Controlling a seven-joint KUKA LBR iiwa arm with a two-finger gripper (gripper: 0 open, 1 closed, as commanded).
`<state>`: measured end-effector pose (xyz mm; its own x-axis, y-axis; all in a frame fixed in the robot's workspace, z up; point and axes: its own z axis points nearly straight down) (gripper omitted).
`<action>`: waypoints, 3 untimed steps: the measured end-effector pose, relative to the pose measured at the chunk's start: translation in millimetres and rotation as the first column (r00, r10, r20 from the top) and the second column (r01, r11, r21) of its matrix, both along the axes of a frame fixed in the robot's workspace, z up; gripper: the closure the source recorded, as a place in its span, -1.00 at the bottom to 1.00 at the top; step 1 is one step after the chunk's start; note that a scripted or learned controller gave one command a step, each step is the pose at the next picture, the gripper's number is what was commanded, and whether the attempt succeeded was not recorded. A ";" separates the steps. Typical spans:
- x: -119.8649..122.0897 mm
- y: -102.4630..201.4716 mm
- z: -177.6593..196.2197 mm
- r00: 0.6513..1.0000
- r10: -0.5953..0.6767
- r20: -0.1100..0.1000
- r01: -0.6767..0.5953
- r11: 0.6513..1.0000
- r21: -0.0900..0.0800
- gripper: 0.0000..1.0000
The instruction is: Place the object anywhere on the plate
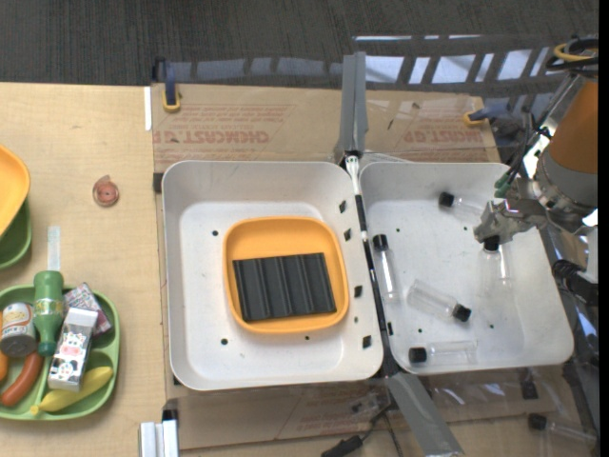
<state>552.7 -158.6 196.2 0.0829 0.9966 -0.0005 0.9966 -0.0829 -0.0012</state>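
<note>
the gripper (497, 225) hangs over the right bin (533, 350), near its right wall, just above a clear vial w/ a black cap (495, 258). can't tell whether it's apart or together, too small and dark from this angle, and no vial is seen in it. likely it's lining up a pick on that vial, since the plate job needs an object first.

other clear vials lie loose in the same bin: one near the back edge (455, 201), one along the left wall (383, 260), one mid-bin (440, 304), one at the front-left corner (442, 353). all on their sides and scattered, so prob. dumped in as pick stock, not arranged.

the target, an orange plate (285, 238) w/ a dark ribbed insert (284, 286), sits centred in the left bin (190, 255), well apart from the vials. nothing else rests on it, so the task is not yet done. centred placing gives a drop some margin on every side.

cardboard (247, 131) under the bins' back edge reads "chemcast gp", seen upside down. left of the bins, a green tray (105, 374) of toy food sits at the bench's front-left; its labels are too small to read.
</note>
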 end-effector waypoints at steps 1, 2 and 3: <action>49.8 15.4 -3.7 0.994 0.105 -0.001 -0.105 0.994 -0.001 1.00; 89.8 47.3 33.2 0.929 0.371 0.001 -0.371 0.929 -0.002 1.00; 106.7 55.2 35.4 0.822 0.570 0.001 -0.570 0.822 -0.002 1.00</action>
